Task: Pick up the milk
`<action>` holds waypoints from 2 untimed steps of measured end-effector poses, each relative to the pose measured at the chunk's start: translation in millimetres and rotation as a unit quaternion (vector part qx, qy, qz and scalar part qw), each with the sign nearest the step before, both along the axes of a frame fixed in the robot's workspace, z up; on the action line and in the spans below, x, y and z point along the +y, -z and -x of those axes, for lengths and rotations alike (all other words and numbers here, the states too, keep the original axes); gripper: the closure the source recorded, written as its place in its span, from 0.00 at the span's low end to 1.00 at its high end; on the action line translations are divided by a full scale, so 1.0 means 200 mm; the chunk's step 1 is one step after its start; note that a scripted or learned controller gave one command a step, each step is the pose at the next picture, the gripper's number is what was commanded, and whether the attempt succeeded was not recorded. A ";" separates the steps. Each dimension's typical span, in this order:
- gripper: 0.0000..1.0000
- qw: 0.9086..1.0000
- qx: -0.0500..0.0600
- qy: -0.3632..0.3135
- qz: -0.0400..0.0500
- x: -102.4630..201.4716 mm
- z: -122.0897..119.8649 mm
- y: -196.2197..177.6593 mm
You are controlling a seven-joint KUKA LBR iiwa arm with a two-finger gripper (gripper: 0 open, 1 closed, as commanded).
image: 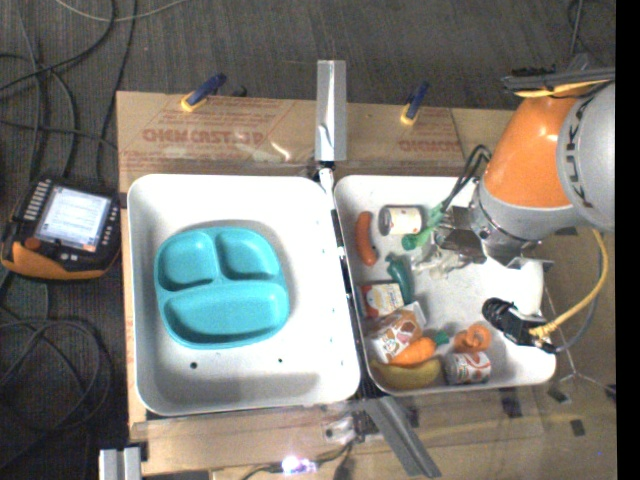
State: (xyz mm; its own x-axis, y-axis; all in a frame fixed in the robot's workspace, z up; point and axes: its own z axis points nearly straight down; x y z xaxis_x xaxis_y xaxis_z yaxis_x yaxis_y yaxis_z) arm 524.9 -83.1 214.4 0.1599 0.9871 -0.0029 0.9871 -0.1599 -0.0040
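The milk (pixel 383 296), I think the small white and red carton, lies in the right bin (pixel 530 373), near the gripper (pixel 440 246), below and left of it. I cannot tell if the gripper is open or closed. A green bottle (pixel 400 268) lies between them and a snack bag (pixel 398 333) touches the carton, so the gripper could catch a neighbour or push the carton away. The left bin (pixel 150 388) holds a blue plate (pixel 225 286). Cables (pixel 60 78) cross the dark carpet.
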 end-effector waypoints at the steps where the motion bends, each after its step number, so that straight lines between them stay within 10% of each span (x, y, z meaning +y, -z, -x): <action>1: 0.00 1.000 0.000 0.000 0.000 0.00 0.00 0.00; 2: 0.00 1.000 0.000 -0.019 -0.001 -0.10 -0.05 0.44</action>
